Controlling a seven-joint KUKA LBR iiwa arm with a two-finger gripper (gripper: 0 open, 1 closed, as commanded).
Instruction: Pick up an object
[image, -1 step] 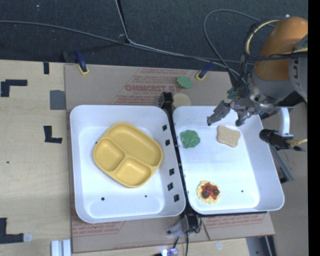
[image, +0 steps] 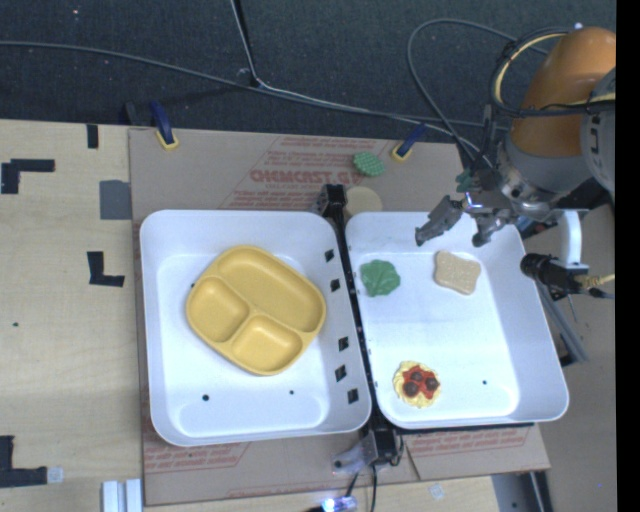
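In the right bin (image: 520, 330) lie three objects: a green leafy piece (image: 379, 277) near its left wall, a tan toast-like slice (image: 457, 272) toward the back right, and a small round tart with red berries (image: 417, 383) near the front. My gripper (image: 462, 228) hangs over the back of this bin, open, its two dark fingers spread apart just above and behind the toast slice. Nothing sits between the fingers.
The left bin (image: 170, 300) holds a yellow divided plate (image: 256, 309). A small green item (image: 368, 162) and a pale disc (image: 364, 197) lie on the cardboard behind the bins. Black clips line the wall between the bins. Cables run across the dark back area.
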